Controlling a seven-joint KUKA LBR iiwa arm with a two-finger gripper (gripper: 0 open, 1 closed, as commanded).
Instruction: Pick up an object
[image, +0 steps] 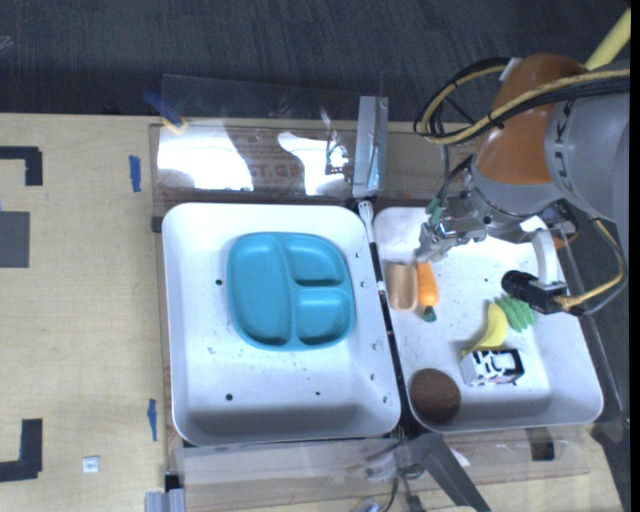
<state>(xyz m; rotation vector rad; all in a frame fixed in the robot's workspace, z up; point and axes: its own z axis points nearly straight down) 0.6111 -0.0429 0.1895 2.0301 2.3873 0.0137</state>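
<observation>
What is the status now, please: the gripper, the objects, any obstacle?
Gripper low in right bin, above toy carrot. Nothing seen held. Tan block touching the carrot. Banana lies apart.

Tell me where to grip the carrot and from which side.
Take the carrot across its orange middle, coming straight down from above. It lies flat on the floor of the right bin, long axis running near to far, with a tan block close on its left, so one of the jaws likely needs that narrow gap.

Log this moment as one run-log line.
gripper: above right white bin, far-left corner | nearest: orange toy carrot, tan bread piece | left bin: blue divided plastic plate
</observation>
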